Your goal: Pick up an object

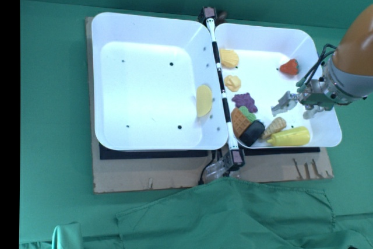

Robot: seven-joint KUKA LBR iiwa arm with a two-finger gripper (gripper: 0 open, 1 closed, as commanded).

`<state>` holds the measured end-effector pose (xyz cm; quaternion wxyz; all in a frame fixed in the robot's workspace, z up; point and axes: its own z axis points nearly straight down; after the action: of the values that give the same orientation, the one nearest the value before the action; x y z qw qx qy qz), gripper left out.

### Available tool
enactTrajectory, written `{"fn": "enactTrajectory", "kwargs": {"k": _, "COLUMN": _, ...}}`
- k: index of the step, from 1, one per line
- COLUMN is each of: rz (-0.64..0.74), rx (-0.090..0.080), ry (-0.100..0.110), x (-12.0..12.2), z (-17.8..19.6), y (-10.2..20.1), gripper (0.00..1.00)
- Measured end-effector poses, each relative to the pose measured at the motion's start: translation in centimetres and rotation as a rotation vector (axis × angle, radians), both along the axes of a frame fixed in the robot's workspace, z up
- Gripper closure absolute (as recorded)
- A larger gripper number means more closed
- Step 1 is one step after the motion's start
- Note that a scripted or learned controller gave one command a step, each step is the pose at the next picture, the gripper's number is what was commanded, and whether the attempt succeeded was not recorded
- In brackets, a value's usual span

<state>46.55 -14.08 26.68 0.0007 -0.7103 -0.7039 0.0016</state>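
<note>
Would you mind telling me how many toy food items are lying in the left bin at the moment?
1: a pale yellow piece lies against the right wall of the left bin, beside the divider. The other toys sit in the right bin.

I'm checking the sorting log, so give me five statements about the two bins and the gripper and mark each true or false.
1. The strawberry lies in the right bin. True.
2. The left bin holds a single yellow piece near its right wall. True.
3. The gripper is over the left bin. False: it is over the right bin, between the strawberry and the yellow squeeze bottle.
4. The purple grapes lie in the left bin. False: they lie in the right bin.
5. The gripper holds the strawberry. False: the strawberry lies apart from it.
</note>
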Motion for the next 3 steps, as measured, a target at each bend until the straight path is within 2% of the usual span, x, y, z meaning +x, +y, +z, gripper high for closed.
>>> {"fn": "enactTrajectory", "kwargs": {"k": 1, "rz": 0.001, "rx": -0.003, "ry": -0.012, "x": 0.2, "z": 1.5, "y": 0.1, "gripper": 1.00}}
{"fn": "enactTrajectory", "kwargs": {"k": 2, "rz": 0.007, "rx": -0.001, "ry": -0.009, "x": 0.3, "z": 2.8, "y": 1.1, "gripper": 1.00}}
{"fn": "enactTrajectory", "kwargs": {"k": 3, "rz": 0.006, "rx": -0.001, "ry": -0.008, "x": 0.2, "z": 2.7, "y": 1.0, "gripper": 0.00}}
